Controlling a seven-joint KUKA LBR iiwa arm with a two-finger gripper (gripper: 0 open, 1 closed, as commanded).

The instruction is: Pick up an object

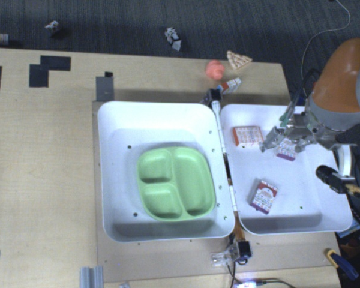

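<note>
The gripper [286, 138] hangs over the upper part of the right bin [306, 218], its fingers spread to either side of a small purple-and-white packet [286, 152] that lies just beneath them. The packet looks to be on the bin floor, not lifted, so I judge the grasp as not yet made; whether the fingertips touch it I cannot tell. The spread suits a descent straight onto a flat, light thing.

Taking that packet as the landmark: a white card box with red print [248, 136] lies just to its left, near the bin's upper-left corner, and a second small red-and-white pack [263, 196] lies below and to its left, well apart, tilted on the floor. All three sit loose and separate, which leaves room for fingers around each.

Further left of the packet, across the shared rims, the left bin [114, 161] holds a green compartment tray [175, 182], flat and centred, probably too broad for this gripper.
</note>
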